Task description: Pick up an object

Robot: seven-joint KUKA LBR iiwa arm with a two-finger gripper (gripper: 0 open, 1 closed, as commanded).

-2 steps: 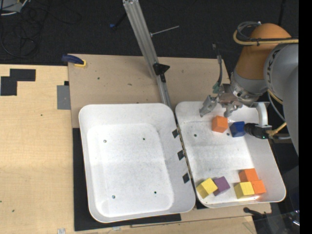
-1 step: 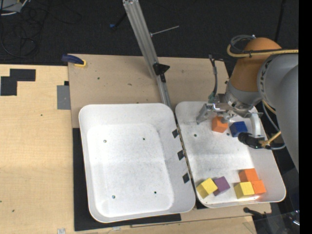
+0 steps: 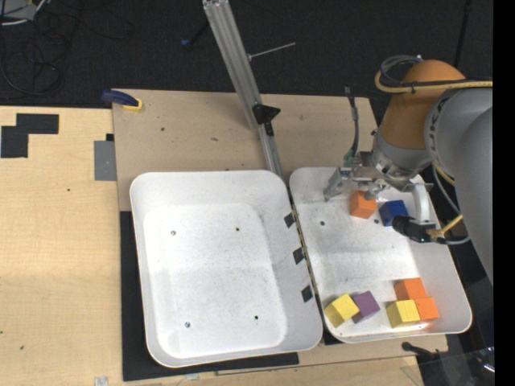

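My gripper [image 3: 359, 190] is low over the far end of the right bin [image 3: 451, 322], with its fingers spread open. An orange block [image 3: 364, 206] lies right below it, between the fingers, and I cannot tell whether they touch it. A blue block [image 3: 393, 211] sits just to the right of the orange one. Near the bin's front edge lie a yellow block [image 3: 342, 308], a purple block [image 3: 367, 303], a second yellow block [image 3: 402, 313] and two orange blocks [image 3: 418, 297].
The left bin [image 3: 153, 191] stands beside the right one, with black clips [image 3: 298, 254] along the shared edge. A slanted aluminium rail [image 3: 241, 71] rises behind the bins. The wooden bench stretches to the left.
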